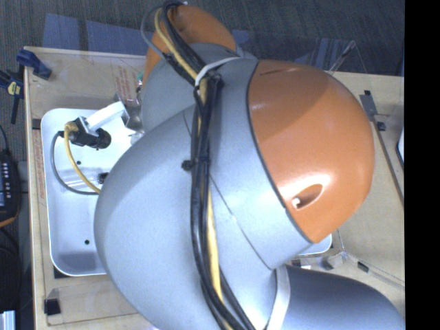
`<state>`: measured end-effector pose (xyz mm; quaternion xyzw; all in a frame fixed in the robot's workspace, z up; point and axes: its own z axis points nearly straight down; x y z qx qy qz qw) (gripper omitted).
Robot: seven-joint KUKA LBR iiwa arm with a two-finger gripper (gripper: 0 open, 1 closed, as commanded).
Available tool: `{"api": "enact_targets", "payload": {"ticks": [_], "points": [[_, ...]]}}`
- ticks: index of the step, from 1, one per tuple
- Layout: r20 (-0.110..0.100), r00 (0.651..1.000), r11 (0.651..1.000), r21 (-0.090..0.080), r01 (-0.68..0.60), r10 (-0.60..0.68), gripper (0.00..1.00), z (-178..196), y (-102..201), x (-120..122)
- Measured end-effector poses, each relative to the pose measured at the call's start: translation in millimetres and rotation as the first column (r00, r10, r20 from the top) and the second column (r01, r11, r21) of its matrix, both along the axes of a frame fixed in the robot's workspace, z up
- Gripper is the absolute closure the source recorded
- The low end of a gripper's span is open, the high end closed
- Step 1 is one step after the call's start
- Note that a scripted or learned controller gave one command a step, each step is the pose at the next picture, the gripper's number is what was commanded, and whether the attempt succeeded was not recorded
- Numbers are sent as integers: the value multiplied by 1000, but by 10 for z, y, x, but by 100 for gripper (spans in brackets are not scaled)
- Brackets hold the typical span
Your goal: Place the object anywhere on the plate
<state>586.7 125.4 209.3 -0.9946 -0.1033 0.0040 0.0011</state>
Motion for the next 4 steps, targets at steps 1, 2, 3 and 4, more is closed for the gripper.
{"api": "enact_targets", "payload": {"ticks": [1,2,3,4], "points": [[11,993,993,0,-115,115,0,1486,77,-109],[0,1000,1000,0,-4,4,0,-293,206,-362],[5,1000,1000,-2,-22,22,0,-631,435,-48],[2,1000,1000,-2,-3,3,0,-1189,938,-444]]}}
